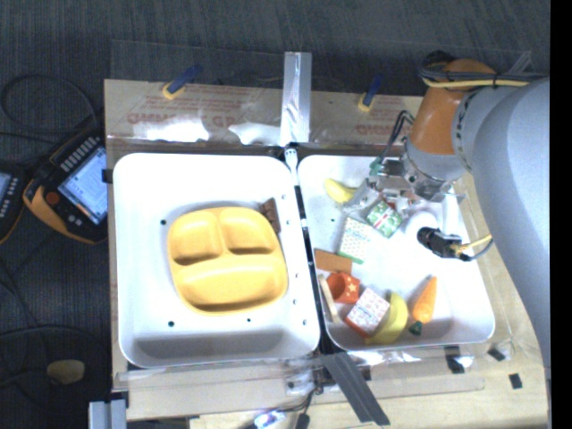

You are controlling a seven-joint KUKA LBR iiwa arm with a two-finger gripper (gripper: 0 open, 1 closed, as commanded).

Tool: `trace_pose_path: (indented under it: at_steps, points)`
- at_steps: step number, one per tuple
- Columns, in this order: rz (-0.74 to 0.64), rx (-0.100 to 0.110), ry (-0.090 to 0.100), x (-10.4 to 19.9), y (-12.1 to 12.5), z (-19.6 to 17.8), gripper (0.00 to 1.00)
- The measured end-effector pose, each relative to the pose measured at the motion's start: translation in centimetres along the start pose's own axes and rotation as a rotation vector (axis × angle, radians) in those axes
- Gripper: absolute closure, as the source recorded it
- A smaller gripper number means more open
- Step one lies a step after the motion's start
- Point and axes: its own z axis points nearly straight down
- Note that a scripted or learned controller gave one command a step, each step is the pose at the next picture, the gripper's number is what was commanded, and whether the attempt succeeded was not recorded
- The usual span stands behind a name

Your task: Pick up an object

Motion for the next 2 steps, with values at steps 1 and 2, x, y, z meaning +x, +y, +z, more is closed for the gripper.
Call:
trace_pose_path:
  at_steps: [1, 2]
  points:
    - [-0.001, 0.0, -0.002, -0.02, 0.01, -1.04, 1.0]
    - [-0.002, 0.004, -0.003, -0.04, -0.07, -1.85, 1.0]
